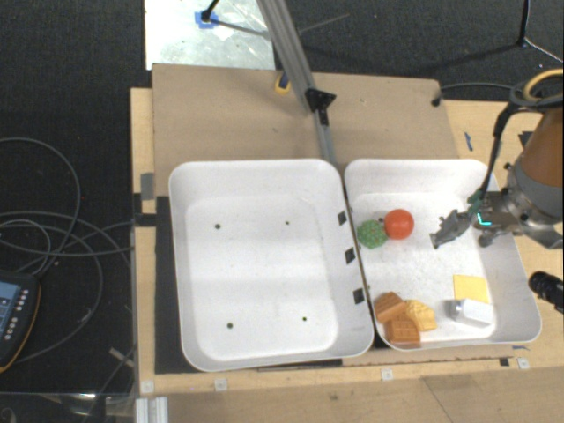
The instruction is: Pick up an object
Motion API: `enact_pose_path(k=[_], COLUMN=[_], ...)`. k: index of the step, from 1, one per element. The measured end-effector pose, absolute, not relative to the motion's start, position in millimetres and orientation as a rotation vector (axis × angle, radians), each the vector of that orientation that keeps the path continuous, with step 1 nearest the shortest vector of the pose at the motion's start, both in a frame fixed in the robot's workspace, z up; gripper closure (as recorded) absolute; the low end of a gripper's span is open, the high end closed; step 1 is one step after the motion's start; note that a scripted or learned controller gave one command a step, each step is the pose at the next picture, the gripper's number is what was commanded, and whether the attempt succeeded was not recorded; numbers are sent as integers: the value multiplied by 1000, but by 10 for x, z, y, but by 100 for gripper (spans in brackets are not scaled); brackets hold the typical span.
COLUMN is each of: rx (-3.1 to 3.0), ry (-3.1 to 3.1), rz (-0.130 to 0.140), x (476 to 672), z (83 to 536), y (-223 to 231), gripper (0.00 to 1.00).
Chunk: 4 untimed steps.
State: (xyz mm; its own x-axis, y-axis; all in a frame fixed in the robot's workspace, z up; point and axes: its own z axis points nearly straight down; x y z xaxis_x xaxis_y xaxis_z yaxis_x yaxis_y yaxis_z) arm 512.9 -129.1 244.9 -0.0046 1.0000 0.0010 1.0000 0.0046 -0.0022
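Note:
The right bin (pixel 414 176) holds a red ball (pixel 399 224) touching a green bumpy ball (pixel 372 234) near its left wall. Orange-brown toy pieces (pixel 403 315) lie at its front left. A yellow block (pixel 471 287) and a small silver-white object (pixel 466 312) rest at the front right. My gripper (pixel 448 230) hovers over the middle of this bin, to the right of the red ball and apart from it. Nothing shows between its fingers.
The left bin (pixel 256 263) stands beside the right one, joined by black clips at the shared rim. A grey pole (pixel 295 55) slants down from the top to the bench. Cables lie on the dark floor at the left.

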Motion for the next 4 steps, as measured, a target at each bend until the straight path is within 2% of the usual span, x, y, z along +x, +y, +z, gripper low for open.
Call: enact_pose_path(k=[1,3,4], rx=[-2219,-2220,-2218], ry=[-2225,-2219,-2218], rz=[-2,2,3], x=[5137,5151,5059], z=[2467,1562,1000], y=[-1293,-1407,-1356], gripper=[0,0,0])
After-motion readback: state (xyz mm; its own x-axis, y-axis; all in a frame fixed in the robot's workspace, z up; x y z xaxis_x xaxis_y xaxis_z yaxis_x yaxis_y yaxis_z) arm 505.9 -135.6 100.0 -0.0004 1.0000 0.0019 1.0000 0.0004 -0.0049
